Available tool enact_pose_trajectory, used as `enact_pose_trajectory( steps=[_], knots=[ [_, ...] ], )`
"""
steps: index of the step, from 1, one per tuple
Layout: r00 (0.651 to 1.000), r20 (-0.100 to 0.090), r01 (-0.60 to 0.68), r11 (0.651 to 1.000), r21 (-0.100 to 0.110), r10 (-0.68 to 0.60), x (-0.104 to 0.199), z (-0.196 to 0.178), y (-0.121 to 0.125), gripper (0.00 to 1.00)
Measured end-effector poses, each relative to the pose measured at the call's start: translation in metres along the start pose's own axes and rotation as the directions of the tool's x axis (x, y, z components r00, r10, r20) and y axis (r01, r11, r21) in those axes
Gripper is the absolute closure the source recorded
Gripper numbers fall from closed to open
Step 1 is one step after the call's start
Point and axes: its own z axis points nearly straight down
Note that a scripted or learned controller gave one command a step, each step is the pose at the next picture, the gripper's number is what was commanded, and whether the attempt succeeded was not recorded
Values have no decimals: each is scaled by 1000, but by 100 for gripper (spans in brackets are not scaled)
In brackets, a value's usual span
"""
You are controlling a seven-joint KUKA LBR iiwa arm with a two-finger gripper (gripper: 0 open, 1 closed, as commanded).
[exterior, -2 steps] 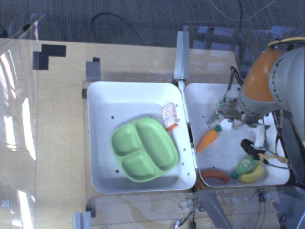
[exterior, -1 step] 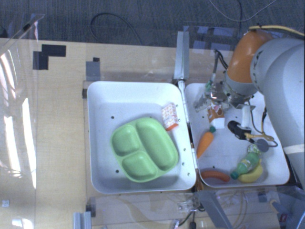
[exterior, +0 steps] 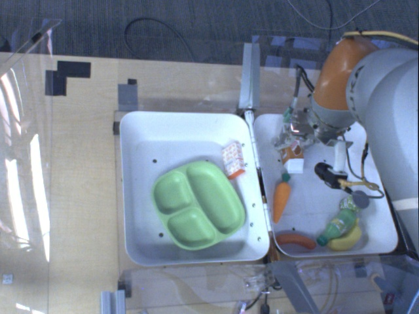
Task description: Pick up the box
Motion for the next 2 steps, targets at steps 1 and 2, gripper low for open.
enact_pose_trajectory(
  steps=[1, 2],
  knots=[
    [999, -2, -38, 999, 1, 38, 96, -83, -10, 100],
    [999, -1, -37, 999, 1, 37, 96, -83, -10, 0]
  ],
)
